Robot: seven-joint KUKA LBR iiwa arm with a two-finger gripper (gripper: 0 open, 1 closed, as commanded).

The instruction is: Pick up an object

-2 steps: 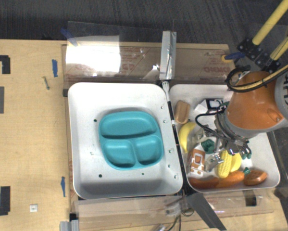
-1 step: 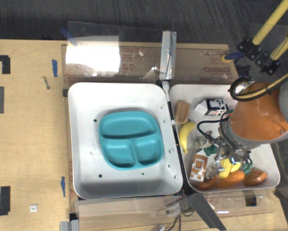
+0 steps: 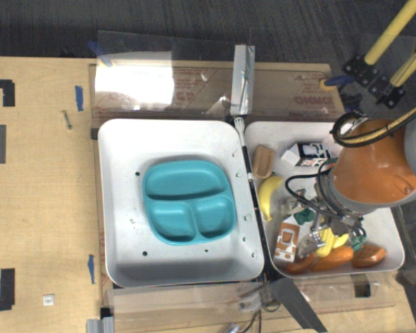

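Claw (image 3: 323, 236) is reaching into the right bin (image 3: 395, 238) near its front edge; grip state unclear; teal tray (image 3: 189, 200) sitting in left bin (image 3: 117, 186).

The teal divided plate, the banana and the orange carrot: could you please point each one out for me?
teal divided plate (image 3: 188, 201): camera view, its centre ridge.
banana (image 3: 267, 196): camera view, mid-body.
orange carrot (image 3: 336, 257): camera view, middle of its length.

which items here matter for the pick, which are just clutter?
In play:
gripper, down in the right bin
yellow banana
orange items at the bin's near edge
brown-and-white packet
tan piece

Lying about:
teal divided tray in the left bin
clear sheet behind the bins
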